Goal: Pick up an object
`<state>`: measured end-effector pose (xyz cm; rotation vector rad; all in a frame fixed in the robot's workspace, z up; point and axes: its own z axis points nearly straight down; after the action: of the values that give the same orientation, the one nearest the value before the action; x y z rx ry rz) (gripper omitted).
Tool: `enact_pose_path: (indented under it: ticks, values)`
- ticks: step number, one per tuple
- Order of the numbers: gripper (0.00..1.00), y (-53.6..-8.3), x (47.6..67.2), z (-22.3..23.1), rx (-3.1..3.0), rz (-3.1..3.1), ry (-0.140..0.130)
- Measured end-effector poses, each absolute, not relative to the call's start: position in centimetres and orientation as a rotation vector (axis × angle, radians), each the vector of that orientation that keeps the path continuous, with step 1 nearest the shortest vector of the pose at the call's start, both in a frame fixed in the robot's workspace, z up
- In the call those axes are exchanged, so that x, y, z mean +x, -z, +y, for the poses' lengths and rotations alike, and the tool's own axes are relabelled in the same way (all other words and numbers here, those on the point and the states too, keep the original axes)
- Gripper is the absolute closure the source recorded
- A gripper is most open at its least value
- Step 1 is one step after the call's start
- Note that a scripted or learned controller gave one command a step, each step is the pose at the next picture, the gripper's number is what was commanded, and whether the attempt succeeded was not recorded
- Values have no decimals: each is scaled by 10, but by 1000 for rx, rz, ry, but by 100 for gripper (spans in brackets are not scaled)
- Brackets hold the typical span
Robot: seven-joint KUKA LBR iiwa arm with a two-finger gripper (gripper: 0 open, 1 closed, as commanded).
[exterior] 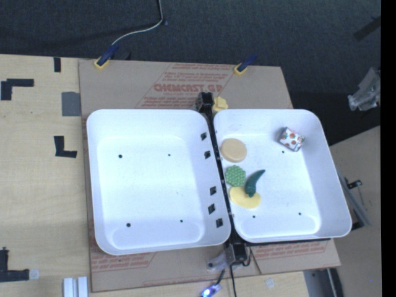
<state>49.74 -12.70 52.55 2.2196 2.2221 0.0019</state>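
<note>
Objects sit in the right bin (322, 166): tan disc (234, 150), green disc (235, 176) just below it, teal piece (253, 180) overlapping a yellow piece (244, 197), all near the divider. Small red-and-white cube (291, 139) lies apart, toward the upper right. Left bin (148, 178) shows bare white floor with dark dots. Both bins rest on cardboard (185, 85) clamped to the wooden surface (37, 166). Dark carpet (74, 11) beyond, white cable (154, 17) across it. End effector: cannot tell its state.
</note>
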Motion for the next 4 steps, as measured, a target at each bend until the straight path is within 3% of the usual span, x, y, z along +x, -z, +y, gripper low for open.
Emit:
enact_pose_path:
  ticks: [1, 2, 3, 4]
  values:
    - [100, -536, 483, -121, 2220, 2221, -1]
    - [0, -535, 484, -121, 2220, 2221, 0]
    - [100, -545, 484, -121, 2219, 2221, 1]
    - [100, -534, 484, -119, 2220, 2223, 2]
